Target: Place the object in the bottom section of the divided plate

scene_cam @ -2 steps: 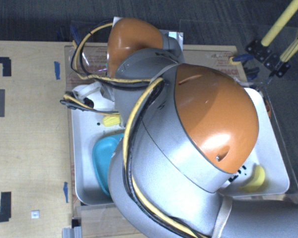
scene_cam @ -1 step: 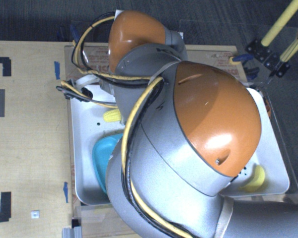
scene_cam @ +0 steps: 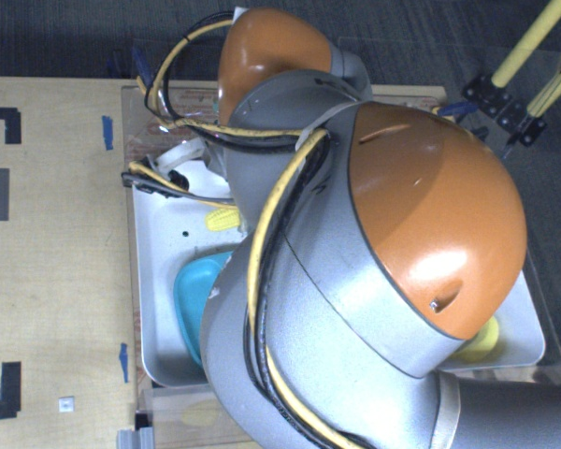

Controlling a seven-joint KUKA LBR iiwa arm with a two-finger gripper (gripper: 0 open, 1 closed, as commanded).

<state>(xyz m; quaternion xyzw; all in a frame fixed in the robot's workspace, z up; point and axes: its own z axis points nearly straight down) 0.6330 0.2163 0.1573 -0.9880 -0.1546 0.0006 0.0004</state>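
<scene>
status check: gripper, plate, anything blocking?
Gripper not readable behind the arm. Blue plate partly visible in the white bin. Small yellow object lies above it. Arm covers most of the bin.

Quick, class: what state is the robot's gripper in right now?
Gripper: cannot be told; the grey arm covers most of the white bin, beside the blue plate and a small yellow object.

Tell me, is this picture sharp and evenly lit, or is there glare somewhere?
In the camera view, the arm looms close and looks slightly soft; bright glare streaks cross its orange cap and grey shell. The white bin is brightly lit, the blue plate and yellow piece readable, the floor above dim.
</scene>
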